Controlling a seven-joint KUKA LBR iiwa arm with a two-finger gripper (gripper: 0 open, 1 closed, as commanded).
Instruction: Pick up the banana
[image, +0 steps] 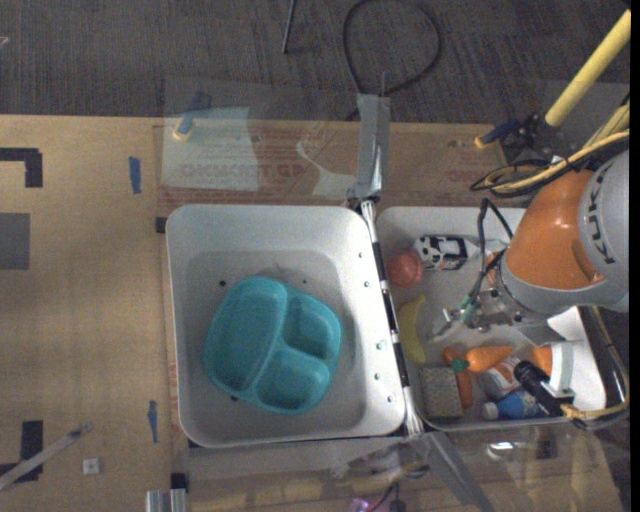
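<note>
The banana (411, 330) is seen lying against the left wall of the right bin (470, 420), apart from the gripper (478, 313) hovering over the clutter, so the approach is judged unfinished and a leftward shift and descent are called for.

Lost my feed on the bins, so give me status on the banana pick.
Hand low over right bin, fingers unreadable. Banana loose at bin's left wall. Orange ball just behind it, carrot nearby.
</note>
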